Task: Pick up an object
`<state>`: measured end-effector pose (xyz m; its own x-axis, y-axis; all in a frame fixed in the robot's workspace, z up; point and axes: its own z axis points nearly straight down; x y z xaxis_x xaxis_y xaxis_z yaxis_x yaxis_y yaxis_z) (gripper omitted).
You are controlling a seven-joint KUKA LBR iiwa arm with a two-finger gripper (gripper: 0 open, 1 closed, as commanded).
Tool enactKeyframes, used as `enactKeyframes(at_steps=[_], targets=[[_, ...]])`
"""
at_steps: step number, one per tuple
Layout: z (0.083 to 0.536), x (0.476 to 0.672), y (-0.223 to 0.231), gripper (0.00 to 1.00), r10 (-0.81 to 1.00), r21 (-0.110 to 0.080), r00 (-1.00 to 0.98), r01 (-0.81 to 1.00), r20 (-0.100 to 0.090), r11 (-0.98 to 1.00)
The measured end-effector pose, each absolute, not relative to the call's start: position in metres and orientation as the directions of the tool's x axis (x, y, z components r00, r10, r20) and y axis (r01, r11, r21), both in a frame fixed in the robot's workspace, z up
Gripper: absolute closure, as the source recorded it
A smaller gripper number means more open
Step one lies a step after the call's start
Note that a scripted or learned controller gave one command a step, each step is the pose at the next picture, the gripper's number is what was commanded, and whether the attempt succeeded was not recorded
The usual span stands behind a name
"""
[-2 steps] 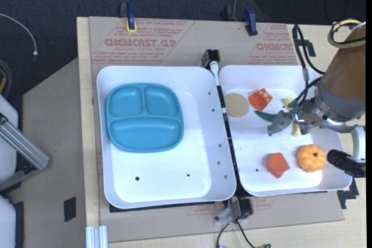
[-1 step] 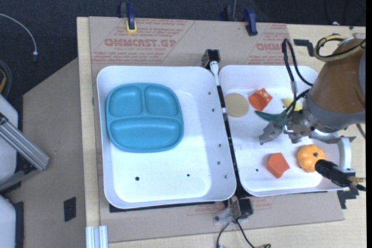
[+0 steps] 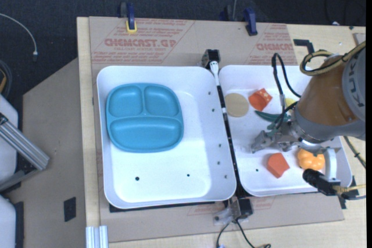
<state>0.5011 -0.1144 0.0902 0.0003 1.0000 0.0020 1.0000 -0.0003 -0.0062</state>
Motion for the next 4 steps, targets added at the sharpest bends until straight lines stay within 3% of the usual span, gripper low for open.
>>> enactKeyframes(at_steps=[1, 3, 4], targets=[[0.104, 0.502, -0.115, 1.0, 1.0, 0.001, 0.002, 1.0, 0.0, -0.002], [0.21, 0.518, -0.107, 1.0, 1.0, 0.006, -0.002, 1.0, -0.001, 0.002], [0.218, 0.519, -0.107, 1.0, 1.0, 0.003, -0.001, 1.0, -0.001, 0.001]])
